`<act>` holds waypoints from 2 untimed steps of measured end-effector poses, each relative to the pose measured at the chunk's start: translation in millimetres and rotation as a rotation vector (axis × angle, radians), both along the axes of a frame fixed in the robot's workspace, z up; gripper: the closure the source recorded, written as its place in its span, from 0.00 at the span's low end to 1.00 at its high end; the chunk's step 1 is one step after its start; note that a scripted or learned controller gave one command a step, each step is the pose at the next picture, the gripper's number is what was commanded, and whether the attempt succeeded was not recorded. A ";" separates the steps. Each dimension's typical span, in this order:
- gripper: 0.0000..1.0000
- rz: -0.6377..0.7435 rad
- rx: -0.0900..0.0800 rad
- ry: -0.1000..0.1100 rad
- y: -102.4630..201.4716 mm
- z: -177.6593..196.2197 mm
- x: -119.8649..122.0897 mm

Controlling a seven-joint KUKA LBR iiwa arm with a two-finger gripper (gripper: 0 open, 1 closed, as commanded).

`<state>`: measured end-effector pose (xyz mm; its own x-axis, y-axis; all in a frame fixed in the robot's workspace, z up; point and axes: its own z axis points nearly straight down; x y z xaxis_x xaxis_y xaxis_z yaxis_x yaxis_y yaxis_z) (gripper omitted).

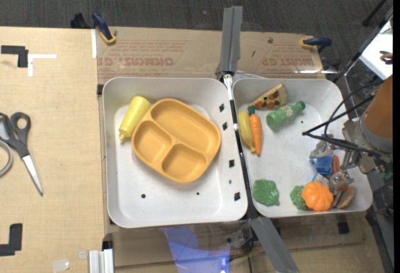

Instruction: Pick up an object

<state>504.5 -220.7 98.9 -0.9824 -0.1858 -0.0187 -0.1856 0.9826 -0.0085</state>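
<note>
The right bin (284,153) holds several toy foods. A pizza slice (270,98) and a green bottle (284,114) lie at the back. An orange carrot (255,132) lies beside a yellow banana (245,128) along the left wall. At the front are a green lettuce piece (267,192), an orange pumpkin (317,197) and a small blue object (323,165). My gripper (335,167) hangs low at the bin's right side, just above the blue object and the pumpkin. Dark cables cross in front of it.
The left bin (125,197) holds a yellow divided plate (176,139) and a yellow bottle (134,117). Scissors (22,147) lie on the wooden bench at far left. A grey divider bar (230,40) runs between the bins at the back.
</note>
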 end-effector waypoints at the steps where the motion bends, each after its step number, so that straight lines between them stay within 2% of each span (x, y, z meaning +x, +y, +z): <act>1: 0.00 0.225 -0.002 0.006 0.4 -1.0 -16.0; 2: 0.00 0.232 0.000 0.015 -0.7 -2.5 -7.2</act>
<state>497.3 -221.5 96.4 -0.9135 -0.4067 -0.0044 -0.4067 0.9136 -0.0044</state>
